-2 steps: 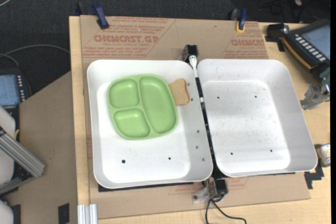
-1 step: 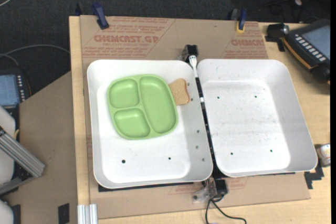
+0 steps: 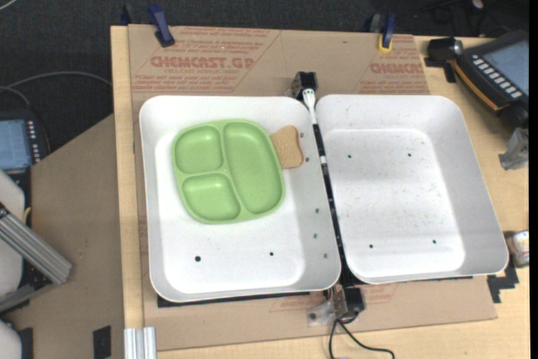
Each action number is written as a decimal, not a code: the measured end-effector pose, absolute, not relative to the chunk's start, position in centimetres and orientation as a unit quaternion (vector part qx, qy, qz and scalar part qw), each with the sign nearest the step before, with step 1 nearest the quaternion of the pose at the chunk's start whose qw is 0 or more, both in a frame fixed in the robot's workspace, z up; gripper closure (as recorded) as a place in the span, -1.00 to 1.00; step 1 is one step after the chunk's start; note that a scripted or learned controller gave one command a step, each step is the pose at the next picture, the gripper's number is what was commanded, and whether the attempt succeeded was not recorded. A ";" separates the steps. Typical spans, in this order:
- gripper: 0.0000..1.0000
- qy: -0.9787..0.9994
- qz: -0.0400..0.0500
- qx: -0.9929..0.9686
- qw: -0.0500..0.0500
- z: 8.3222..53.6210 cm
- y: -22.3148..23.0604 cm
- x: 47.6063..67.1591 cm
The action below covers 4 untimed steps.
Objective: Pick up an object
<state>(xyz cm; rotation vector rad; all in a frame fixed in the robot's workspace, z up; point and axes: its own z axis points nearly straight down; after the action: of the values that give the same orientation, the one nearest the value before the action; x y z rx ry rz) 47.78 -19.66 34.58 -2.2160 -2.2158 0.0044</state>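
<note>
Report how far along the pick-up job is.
Nothing looks done yet. The green divided plate lies flat in the left bin, and the tan sponge-like piece sits against the plate's right edge, also resting in the bin. Nothing is in hand: both things lie unlifted. The whole pick is left: reaching in, closing on one of them and lifting it.
</note>
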 end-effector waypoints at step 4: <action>1.00 -0.707 0.002 -0.707 0.005 35.1 -15.9 47.7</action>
<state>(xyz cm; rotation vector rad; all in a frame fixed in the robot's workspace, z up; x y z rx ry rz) 47.73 -15.91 35.10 -2.2139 -2.2140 0.0075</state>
